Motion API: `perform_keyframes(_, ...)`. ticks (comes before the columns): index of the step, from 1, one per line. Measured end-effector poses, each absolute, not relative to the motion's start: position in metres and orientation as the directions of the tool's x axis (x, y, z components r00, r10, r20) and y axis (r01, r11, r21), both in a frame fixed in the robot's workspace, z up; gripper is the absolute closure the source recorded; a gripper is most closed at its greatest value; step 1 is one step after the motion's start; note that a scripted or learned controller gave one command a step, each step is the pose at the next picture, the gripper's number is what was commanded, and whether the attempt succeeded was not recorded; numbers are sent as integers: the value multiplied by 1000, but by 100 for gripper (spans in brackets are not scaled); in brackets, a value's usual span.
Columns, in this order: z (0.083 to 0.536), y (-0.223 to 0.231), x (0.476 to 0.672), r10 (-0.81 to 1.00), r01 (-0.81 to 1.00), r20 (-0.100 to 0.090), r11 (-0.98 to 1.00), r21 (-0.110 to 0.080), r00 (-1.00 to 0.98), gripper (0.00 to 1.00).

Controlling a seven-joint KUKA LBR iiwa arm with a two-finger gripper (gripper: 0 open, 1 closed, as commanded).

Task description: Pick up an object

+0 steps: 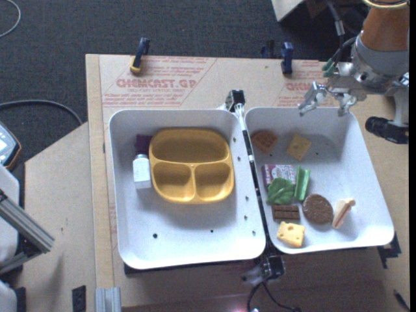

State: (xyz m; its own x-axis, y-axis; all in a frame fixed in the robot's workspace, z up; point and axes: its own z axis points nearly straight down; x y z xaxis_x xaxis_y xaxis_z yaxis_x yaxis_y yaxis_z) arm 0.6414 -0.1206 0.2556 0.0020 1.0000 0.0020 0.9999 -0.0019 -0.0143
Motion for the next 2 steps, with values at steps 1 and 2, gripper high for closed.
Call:
perform_keyframes(1,263,-121,644,1000,1000,0,0,-1,0,0)
perform_keyframes(2,216,-129,642,1000,1000,0,-1,-6,1,0)
